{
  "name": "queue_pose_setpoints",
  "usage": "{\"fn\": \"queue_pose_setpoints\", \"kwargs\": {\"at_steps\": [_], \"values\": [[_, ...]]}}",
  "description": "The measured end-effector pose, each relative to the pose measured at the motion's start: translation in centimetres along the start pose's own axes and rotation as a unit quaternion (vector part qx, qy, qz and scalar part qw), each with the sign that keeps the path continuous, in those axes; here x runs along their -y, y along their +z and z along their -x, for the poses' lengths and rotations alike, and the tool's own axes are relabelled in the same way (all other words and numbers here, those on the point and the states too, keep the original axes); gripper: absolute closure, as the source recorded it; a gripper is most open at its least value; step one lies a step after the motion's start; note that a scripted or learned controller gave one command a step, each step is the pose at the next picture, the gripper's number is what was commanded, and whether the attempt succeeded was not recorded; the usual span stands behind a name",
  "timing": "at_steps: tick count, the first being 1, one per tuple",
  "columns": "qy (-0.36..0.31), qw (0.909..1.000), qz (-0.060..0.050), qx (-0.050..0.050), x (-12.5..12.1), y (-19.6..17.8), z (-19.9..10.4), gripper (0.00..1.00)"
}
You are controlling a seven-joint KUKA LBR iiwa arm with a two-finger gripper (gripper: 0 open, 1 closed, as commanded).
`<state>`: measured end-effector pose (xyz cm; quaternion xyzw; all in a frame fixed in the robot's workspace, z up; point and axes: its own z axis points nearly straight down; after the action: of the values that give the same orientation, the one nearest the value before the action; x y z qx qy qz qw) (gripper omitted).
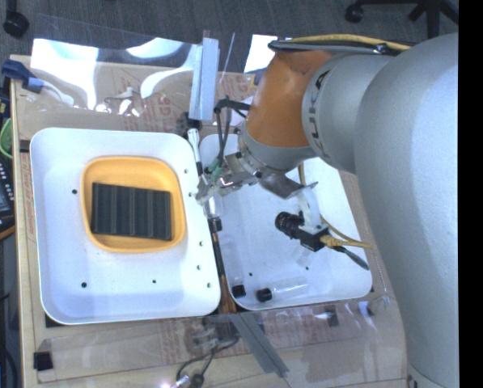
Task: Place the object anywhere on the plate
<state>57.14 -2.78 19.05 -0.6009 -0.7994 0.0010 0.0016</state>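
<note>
The grey arm (387,136), with its orange band (281,103), takes up the 3 o'clock side of the view and reaches across towards the centre. Beneath it the bench (112,346) carries two shallow white bins side by side. The left bin (63,297) lies at 9 o'clock and the right bin (338,273) just past centre towards 4 o'clock, largely shadowed by the arm.

In the middle of the left bin sits a yellow plate (132,166) with rounded corners. A dark ridged slab (132,211) lies flat on it, inside the rim and covering most of the plate's floor, its ridges running from 12 to 6 o'clock.

The tool (209,191) hangs close to the centre of the view, over the seam where the two bins meet and at 3 o'clock from the plate. It is apart from the slab. Whether it is open or closed cannot be told from this angle, and nothing can be seen in its hold.

At 6 o'clock in the right bin, near its lower wall, rests a small black piece (263,294).
</note>
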Motion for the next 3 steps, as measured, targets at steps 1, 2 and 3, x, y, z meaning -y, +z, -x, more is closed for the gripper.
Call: {"fn": "queue_pose_setpoints", "kwargs": {"at_steps": [1,2,3], "values": [[0.0,1.0,0.0,0.0,0.0,0.0,0.0,0.0],[-0.011,0.9999,0.001,0.0,-1.1,-0.1,4.9,0.0],[-0.126,0.992,0.003,0.001,-4.8,-4.9,9.9,0.0]]}}
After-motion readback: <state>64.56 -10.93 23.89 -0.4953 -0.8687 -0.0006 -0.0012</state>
